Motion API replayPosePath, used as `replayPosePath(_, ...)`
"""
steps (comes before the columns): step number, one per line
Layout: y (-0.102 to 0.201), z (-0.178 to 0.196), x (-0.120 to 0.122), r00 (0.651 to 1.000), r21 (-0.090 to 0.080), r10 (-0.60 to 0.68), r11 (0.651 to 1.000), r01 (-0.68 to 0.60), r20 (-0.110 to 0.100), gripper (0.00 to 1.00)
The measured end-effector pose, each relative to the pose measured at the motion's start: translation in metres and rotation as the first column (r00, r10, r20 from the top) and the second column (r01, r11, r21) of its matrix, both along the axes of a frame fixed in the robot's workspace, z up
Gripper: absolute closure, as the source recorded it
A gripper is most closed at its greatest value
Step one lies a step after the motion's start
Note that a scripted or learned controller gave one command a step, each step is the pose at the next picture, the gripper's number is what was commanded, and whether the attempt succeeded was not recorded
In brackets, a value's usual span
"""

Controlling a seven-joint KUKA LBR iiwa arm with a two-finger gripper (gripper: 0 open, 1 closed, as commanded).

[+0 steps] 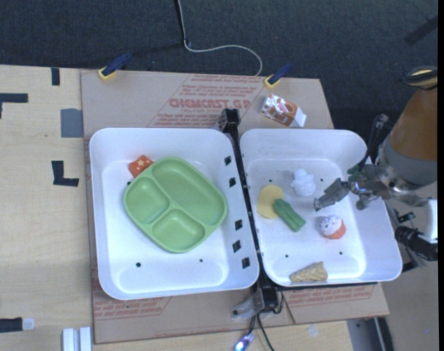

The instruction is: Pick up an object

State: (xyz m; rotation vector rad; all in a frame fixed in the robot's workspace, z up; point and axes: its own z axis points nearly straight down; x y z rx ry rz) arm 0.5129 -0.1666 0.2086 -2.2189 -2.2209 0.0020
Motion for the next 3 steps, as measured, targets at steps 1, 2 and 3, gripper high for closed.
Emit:
replayPosePath(1,-0.013,-0.077,-0.033,1.0,0.002,-0.003,1.0,0.003,-0.009,0.0)
replayPosePath(2,-0.022,-0.124,0.014,1.0,0.002,0.001,1.0,-0.001,0.001,0.0)
replayPosePath(3,-0.037,-0.121,0.07,1.0,-0.002,0.002,1.0,-0.002,0.008,0.0)
